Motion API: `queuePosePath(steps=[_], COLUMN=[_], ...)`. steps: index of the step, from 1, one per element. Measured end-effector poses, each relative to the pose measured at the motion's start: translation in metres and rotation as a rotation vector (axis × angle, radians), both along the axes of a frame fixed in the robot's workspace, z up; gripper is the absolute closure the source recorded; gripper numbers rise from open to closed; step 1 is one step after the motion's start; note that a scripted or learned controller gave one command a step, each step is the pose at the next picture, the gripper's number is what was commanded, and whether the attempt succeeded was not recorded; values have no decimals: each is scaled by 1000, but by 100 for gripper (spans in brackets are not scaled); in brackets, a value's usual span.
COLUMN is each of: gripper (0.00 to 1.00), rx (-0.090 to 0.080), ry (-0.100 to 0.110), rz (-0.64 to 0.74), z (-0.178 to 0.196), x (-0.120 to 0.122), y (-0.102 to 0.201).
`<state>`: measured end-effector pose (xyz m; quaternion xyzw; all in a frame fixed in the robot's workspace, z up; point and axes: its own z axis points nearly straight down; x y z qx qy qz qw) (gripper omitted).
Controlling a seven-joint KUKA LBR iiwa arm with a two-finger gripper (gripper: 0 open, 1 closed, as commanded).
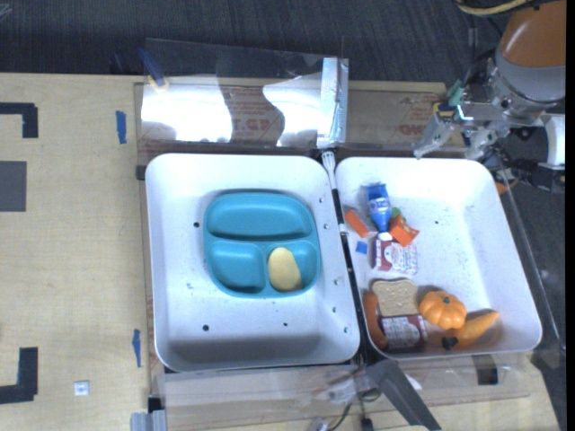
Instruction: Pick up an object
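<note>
The right bin (467, 205) holds a heap of toy food along its left and near side. In it lie a blue bottle (377, 203), orange pieces (403, 232), a red and white packet (396, 257), a bread slice (393, 295), a small orange pumpkin (443, 310) and an orange-yellow piece (481, 323). My gripper (460, 146) hangs over the far rim of the right bin, well away from the food. Its fingers stand spread, open, with nothing between them.
The left bin (171, 268) holds a blue divided tray (256, 232) with a yellow oval item (284, 268) in its near right compartment. A shiny clear panel (243, 106) stands behind the bins. The rim between the bins (340, 241) runs down the middle.
</note>
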<state>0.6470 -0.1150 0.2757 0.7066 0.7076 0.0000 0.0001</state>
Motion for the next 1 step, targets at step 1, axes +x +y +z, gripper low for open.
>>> queuePosePath(steps=[1], gripper=[0], rx=[-1], ry=[-8], rz=[152], z=[-187], x=[10], y=[21])
